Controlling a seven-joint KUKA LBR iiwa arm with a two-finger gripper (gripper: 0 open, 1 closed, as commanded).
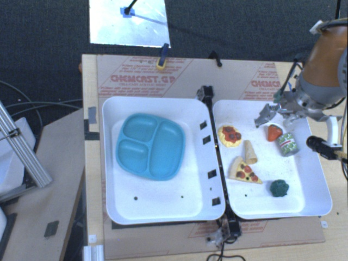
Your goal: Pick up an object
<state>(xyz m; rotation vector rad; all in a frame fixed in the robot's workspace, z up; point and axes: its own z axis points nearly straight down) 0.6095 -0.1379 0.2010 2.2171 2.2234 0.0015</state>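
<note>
**Gripper low over the right bin's far corner**

Dark carpet surrounds a bench with two white bins side by side. Left of the right bin [312, 200] sits the other bin [114, 200], holding a blue divided plate [150, 146]. Inside the right bin lie a round pizza toy [230, 136], a cone [250, 152], a pizza slice [244, 172], a green broccoli piece [279, 187], a red strawberry-like toy [274, 132] and a small patterned can [287, 144]. The gripper [274, 113] hovers at this bin's far side, just above the red toy, fingers spread with nothing between them.
</note>
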